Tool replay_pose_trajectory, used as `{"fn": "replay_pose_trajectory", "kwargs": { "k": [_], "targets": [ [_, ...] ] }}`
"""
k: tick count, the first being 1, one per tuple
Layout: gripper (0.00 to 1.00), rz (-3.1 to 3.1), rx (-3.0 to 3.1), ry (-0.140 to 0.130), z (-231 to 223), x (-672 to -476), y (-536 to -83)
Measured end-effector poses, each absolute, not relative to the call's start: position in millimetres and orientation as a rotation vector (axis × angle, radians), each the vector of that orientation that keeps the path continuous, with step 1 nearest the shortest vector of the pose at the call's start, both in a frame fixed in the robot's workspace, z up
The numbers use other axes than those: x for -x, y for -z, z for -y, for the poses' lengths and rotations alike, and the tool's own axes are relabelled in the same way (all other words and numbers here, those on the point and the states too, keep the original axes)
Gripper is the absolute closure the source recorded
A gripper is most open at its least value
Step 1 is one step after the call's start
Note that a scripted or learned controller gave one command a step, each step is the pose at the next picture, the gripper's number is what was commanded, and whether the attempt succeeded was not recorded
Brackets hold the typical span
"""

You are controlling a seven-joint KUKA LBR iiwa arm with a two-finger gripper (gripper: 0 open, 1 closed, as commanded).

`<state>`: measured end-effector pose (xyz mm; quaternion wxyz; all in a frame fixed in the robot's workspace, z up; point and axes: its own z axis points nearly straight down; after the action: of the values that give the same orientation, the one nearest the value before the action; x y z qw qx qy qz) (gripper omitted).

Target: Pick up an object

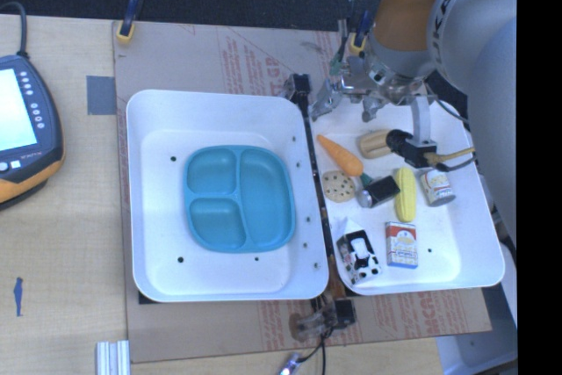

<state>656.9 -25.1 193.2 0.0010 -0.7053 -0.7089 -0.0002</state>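
The right bin point(465, 263) holds an orange carrot point(340, 154), a round tan cracker point(336, 185), a tan roll point(375, 144), a small black block point(382, 190), a yellow corn cob point(405, 193), a small can point(437, 186), a red-and-white box point(401, 243) and a black-and-white item point(356, 252). My gripper point(344, 105) hangs over the bin's far left corner, just beyond the carrot. It is open, with nothing between its fingers.
The left bin point(149, 154) holds a blue divided plate point(239, 198). A handheld control pendant point(22, 123) lies on the bench at the far left. The bins' shared wall point(314, 189) runs just left of the carrot and the cracker.
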Motion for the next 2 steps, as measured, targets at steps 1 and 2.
{"fn": "replay_pose_trajectory", "kwargs": {
  "k": [1,2],
  "targets": [
    [0.0,2.224,2.215,-0.007,36.5,-626.5,-191.6],
    [0.0,2.223,2.215,-0.008,44.8,-621.5,-191.6]
  ]
}}
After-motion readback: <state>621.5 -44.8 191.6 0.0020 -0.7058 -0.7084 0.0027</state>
